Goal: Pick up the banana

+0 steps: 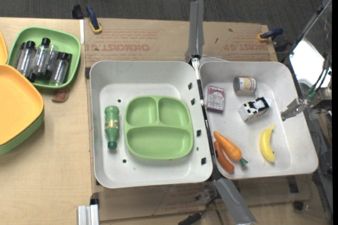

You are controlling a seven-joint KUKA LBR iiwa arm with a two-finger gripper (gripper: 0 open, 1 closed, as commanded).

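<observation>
Hovering at the right bin's (296, 86) edge, the claw (293, 109), maybe open but I couldn't tell, risked overshooting the banana (268, 144) and bumping the carrot (228, 147).

The banana (268, 145) lay alone on bare white floor near the right bin's (296, 81) right wall, open from above. The carrots (227, 151) lay apart to its left, the toy cow (253, 108) just above. The left bin's (98, 113) floor was mostly taken by a green tray (158, 128) and bottle (111, 126)
</observation>
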